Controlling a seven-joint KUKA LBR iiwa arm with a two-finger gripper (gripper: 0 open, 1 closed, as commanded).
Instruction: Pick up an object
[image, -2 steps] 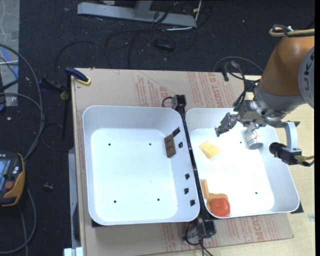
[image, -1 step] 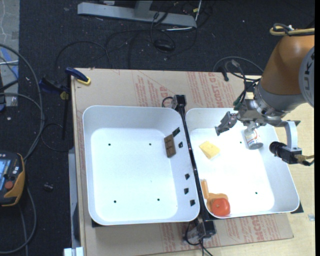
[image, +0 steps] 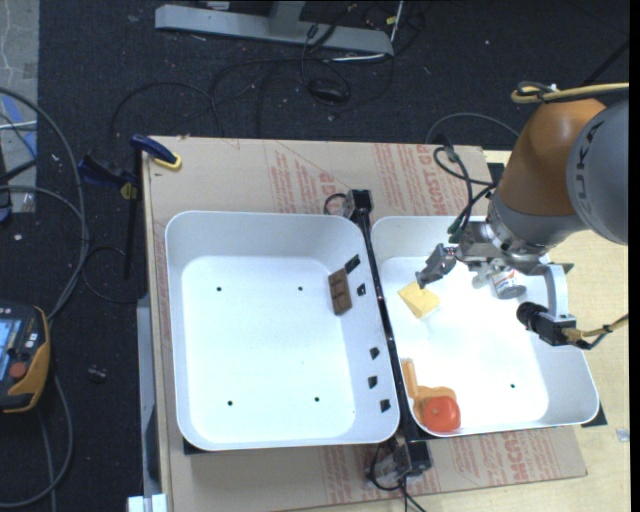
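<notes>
1. Two white bins sit side by side on the bench: the left bin (image: 200, 300) and the right bin (image: 560, 385).
2. The arm (image: 560, 150) reaches in from the right, over the far part of the right bin.
3. The gripper (image: 437, 266) hangs at the arm's left end, over the right bin's far left part, near the wall between the bins.
4. A yellow block (image: 419, 299) lies on the right bin's floor, just below and slightly left of the fingertips in the view. It looks to be just beside them, not between them.
5. Whether the jaws are apart or together cannot be told; they appear as one dark, blurred shape.
6. A red ball (image: 440, 411) rests in the right bin's near left corner, touching an orange piece (image: 414, 381) that lies along the left wall.
7. A brown bar (image: 341, 292) lies in the left bin against its right wall, well apart from the gripper.
</notes>
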